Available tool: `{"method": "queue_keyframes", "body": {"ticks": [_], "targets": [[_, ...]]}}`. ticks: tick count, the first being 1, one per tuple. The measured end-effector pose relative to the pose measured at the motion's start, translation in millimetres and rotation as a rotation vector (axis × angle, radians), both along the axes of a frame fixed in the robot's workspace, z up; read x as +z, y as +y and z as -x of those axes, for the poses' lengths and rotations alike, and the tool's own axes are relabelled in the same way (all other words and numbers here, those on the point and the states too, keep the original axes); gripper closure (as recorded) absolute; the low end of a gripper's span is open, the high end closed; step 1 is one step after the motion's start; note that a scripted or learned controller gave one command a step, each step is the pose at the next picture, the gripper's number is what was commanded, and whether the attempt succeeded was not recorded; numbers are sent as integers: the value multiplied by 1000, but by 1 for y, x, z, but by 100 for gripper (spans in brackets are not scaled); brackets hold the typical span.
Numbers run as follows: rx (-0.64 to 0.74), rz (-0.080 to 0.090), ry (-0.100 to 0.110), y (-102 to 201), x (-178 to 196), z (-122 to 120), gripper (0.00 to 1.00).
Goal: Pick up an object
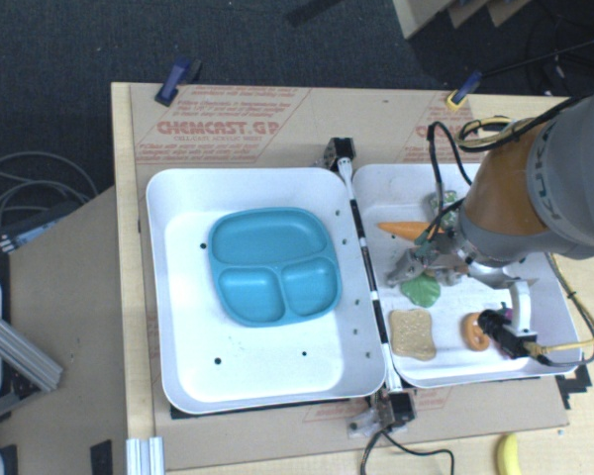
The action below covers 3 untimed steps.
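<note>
Pincer (424, 263) state unclear, half hidden by arm over green obj (421, 290).

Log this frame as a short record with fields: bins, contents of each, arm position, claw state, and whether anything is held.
left bin: white, shallow; holds a blue plastic divided plate
right bin: white, shallow; holds an orange carrot-shaped toy, a green leafy piece, a tan bread-slice-shaped piece, and a small orange rounded piece
arm: grey with orange band, reaching from the right over the right bin
claw: low in the right bin, just above the green leafy piece; finger state unclear
held: nothing visibly between the fingers
</note>
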State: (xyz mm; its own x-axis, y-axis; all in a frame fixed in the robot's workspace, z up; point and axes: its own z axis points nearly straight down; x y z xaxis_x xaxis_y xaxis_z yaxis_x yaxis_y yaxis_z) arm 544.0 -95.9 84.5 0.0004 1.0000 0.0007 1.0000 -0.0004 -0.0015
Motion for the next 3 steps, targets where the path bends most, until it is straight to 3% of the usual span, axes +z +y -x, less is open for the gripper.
{"method": "queue_keyframes", "body": {"ticks": [2,3], "targets": [[0,0,0,-1,0,0,0],[1,0,-3,-1,10,0,100]]}}
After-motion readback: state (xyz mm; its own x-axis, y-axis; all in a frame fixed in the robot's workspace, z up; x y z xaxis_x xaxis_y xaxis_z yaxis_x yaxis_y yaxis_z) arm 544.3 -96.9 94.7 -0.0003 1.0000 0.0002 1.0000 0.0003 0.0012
